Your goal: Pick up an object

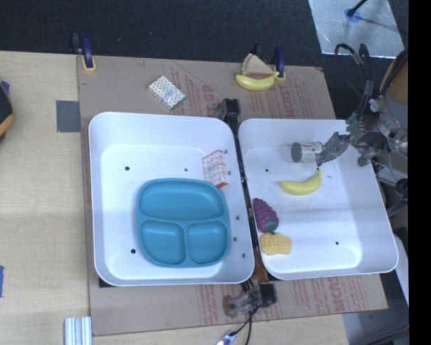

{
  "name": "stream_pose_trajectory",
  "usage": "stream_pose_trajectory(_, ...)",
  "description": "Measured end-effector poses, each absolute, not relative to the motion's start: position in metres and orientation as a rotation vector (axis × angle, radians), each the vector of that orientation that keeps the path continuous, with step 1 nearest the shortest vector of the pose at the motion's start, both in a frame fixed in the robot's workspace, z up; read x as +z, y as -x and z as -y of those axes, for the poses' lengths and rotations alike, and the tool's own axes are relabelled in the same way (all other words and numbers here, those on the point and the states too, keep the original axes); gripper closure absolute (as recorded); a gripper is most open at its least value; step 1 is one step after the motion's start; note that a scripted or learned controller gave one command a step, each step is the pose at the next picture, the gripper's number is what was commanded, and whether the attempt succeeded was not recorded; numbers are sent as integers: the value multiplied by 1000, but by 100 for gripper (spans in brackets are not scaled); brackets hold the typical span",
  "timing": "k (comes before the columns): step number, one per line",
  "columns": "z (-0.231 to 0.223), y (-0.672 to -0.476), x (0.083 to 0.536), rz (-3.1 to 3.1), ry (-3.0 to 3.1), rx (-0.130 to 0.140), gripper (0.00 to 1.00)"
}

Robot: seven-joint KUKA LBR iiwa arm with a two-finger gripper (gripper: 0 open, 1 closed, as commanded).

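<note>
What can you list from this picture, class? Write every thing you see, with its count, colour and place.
White bins: 2, white, side by side on the bench.
Divided tray: 1, blue, in the left bin.
Small carton: 1, red and white, left bin, near its right wall.
Banana: 1, yellow, in the right bin, below the gripper.
Grape bunch: 1, purple, right bin, by its left wall.
Corn piece: 1, yellow, right bin, just below the grapes.
Second banana: 1, yellow, on the cardboard above the bins.
Patterned packet: 1, white with green, on the cardboard above the left bin.
Clamps: 2, blue, at the cardboard's top edge.
Gripper: 1, grey, over the right bin.
</note>
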State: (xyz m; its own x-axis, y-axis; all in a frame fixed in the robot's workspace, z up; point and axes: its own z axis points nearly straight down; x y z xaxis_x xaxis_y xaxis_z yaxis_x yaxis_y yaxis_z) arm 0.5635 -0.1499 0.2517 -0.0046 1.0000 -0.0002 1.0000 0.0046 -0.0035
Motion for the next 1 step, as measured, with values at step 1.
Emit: stream_pose_trajectory(1,174,-613,174,2226,2214,7,0)
